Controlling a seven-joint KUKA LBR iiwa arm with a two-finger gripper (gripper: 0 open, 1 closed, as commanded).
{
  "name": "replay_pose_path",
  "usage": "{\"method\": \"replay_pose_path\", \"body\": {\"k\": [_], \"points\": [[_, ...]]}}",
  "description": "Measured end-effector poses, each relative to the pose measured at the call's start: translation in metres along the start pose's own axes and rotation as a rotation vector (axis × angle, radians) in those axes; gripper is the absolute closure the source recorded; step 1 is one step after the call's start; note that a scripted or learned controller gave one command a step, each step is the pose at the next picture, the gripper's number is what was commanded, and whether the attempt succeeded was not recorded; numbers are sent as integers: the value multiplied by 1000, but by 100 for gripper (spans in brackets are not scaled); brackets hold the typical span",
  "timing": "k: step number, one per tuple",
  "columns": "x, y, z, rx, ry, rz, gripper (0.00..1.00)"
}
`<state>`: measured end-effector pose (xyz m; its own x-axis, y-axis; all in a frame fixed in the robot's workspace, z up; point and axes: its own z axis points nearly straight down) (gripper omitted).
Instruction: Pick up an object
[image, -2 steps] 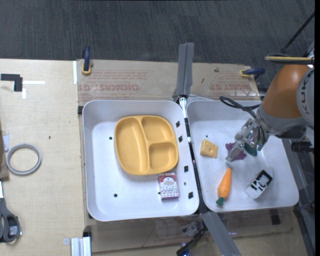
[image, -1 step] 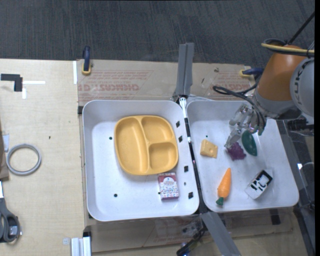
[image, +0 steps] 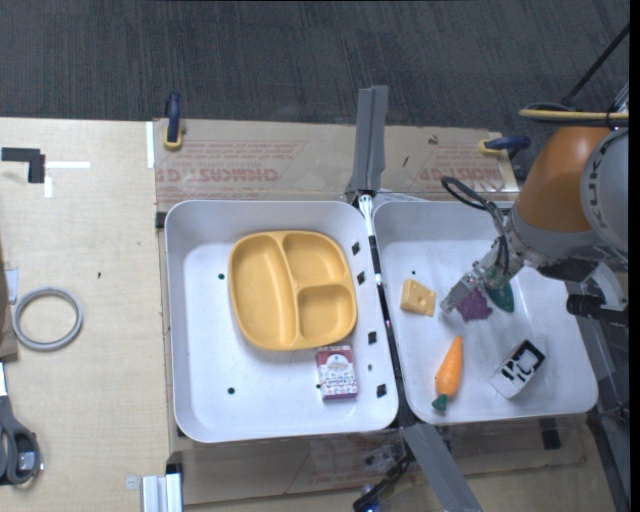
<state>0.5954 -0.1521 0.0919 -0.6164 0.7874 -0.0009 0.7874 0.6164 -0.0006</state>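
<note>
The gripper (image: 468, 297) sits low in the right bin (image: 560, 400), touching a purple and green toy (image: 484, 302) near the bin's middle; whether the jaws are apart or clamped cannot be told. A cheese wedge (image: 418, 298) lies just beside it, a carrot (image: 449, 372) nearer the front edge.

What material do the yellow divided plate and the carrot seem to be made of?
The yellow divided plate looks like moulded plastic with a matte finish: one even colour and soft rounded rims. The carrot is probably a plastic toy, since its orange body is smooth and uniform with a plain green tip; rubber or foam cannot be excluded.
</note>
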Motion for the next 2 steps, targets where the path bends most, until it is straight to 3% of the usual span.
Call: {"method": "replay_pose_path", "body": {"k": [1,2], "points": [[0,1,-10,0,-3,-4,100],[0,1,-9,0,-3,-3,0]]}}
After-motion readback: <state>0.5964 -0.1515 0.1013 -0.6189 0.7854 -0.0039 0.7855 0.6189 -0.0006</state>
